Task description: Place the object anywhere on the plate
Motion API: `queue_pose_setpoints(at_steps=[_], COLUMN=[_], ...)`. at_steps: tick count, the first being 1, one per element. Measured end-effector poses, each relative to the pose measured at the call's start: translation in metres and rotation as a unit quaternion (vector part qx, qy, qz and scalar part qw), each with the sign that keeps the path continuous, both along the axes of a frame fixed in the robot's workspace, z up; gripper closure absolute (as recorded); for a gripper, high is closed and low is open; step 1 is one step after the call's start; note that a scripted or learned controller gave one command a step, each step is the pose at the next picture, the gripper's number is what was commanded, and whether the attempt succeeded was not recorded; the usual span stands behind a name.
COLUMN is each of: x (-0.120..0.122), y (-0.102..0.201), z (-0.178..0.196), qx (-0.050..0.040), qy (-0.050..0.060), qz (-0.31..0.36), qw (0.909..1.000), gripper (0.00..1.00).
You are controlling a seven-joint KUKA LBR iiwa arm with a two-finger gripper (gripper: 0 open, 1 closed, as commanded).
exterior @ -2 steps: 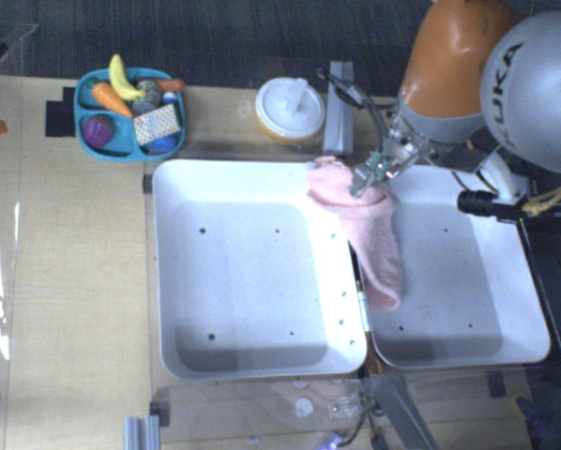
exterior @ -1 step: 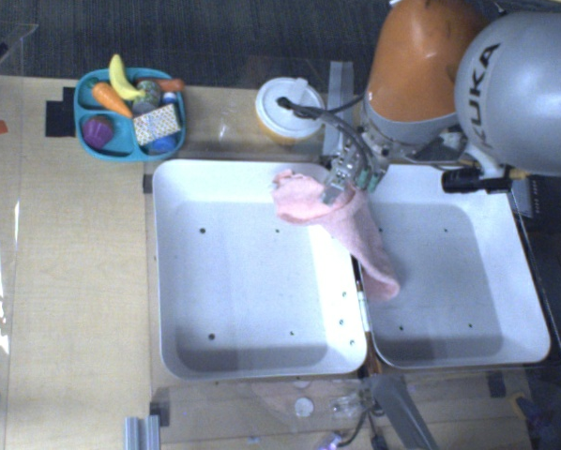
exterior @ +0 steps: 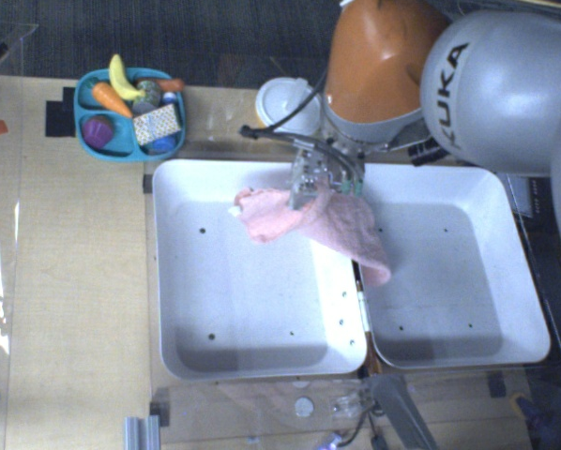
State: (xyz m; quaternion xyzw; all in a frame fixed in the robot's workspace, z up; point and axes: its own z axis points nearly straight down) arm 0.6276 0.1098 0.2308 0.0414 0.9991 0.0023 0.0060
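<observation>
1. The tool (exterior: 309, 184) hangs over the far rim where the two bins meet, and the pink cloth (exterior: 309, 223) sits directly under it. Pink fabric rises up between the fingers, so the tool appears to be pinching the cloth near its upper middle.

2. From that pinch the cloth spreads two ways. One lobe runs toward the view's left into the left bin (exterior: 252, 354). A longer tail slants down and to the view's right, across the divide, with its tip just over the edge of the right bin (exterior: 468, 345). Its long axis therefore lies diagonally across the seam between the bins.

3. The only plate-like thing is the blue compartment tray (exterior: 85, 129), which stands on the counter (exterior: 65, 279) beyond the left bin's far left corner, well apart from the tool and toward the view's left. It already carries toy food, including a banana (exterior: 121, 78) and a carrot (exterior: 110, 98), so I judge free space there to be tight.

4. A white cup (exterior: 282, 103) stands just beyond the bins' far rim, near the tool, and roughly beside the line toward the tray.

5. The bin floors are smooth and white. The trailing tail could drag on the rim if the lift is low.
</observation>
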Motion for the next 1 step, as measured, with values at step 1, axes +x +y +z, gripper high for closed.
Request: queue_pose_setpoints(at_steps=[1], x=[0.0001], y=[-0.0001], z=[0.0002], qx=[0.0001], qy=[0.000], qz=[0.000], qw=[1.0000], gripper=[0.00])
